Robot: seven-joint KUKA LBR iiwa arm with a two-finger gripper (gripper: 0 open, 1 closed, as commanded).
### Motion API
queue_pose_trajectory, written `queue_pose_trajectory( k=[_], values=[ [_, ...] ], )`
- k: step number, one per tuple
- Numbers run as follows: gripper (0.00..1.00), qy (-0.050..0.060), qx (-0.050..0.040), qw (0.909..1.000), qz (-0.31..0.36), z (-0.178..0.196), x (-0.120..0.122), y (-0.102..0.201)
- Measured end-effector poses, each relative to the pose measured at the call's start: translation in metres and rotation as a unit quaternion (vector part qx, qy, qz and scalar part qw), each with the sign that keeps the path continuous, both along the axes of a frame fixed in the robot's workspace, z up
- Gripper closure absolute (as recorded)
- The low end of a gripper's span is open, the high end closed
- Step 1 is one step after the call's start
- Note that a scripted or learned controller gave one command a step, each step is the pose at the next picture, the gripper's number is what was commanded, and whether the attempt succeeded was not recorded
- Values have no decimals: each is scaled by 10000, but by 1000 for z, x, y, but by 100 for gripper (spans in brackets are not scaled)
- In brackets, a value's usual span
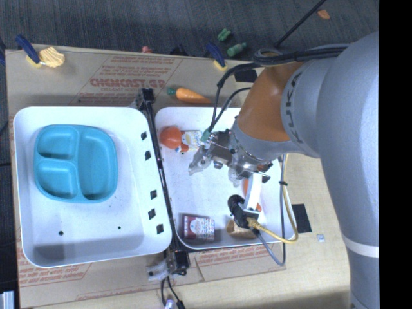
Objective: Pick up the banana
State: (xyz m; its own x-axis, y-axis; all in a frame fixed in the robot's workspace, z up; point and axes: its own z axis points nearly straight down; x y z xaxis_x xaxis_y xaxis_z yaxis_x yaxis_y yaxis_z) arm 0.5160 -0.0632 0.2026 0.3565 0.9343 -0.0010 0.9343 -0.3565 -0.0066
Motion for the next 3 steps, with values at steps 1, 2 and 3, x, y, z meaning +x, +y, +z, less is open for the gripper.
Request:
queue_pose_trajectory(
  k=[1,2,3],
  values=[
    [0,-2,-4,9953,-968,0,18,126],
    [0,-1,-4,9998,-195,-6,-26,59],
    [0,-2,8,9857,1687,-11,-40,128]
  ],
)
